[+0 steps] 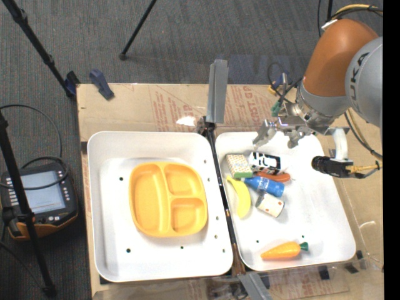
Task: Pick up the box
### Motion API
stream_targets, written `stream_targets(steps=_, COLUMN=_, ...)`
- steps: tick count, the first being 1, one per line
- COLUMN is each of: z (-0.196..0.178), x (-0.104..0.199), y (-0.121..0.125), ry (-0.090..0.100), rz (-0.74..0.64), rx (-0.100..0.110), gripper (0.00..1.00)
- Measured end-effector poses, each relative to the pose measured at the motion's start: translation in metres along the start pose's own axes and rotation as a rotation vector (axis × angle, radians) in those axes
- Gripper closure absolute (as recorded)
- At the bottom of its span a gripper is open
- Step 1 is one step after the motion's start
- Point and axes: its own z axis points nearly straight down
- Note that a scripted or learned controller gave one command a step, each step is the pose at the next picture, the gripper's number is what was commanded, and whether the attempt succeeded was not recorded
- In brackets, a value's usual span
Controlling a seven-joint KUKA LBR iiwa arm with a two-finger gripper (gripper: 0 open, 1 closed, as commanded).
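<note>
On your far left a handheld screen (pixel 39 195) sat on the floor beside the table (pixel 144 108). The left bin (pixel 100 161) held a yellow divided tray (pixel 167 199). In the right bin (pixel 325 230), the box (pixel 237 164) lay near the upper left corner, just beside the divider: small, pale, with a speckled top face. Below it lay a banana (pixel 240 196), and to its right a black-and-white item (pixel 267 161), a blue bottle (pixel 264 185) and a small white carton (pixel 270 205) clustered together. A toy carrot (pixel 284 250) lay apart near the front. The pincer (pixel 282 130) hung over the bin's back edge, up and right of the box, touching nothing; you could not tell how far it was open.
</note>
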Motion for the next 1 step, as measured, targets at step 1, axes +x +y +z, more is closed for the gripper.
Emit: stream_targets(steps=1, z=0.1039, x=0.0075, y=0.0083, ry=-0.002, rz=0.128, rx=-0.014, gripper=0.00)
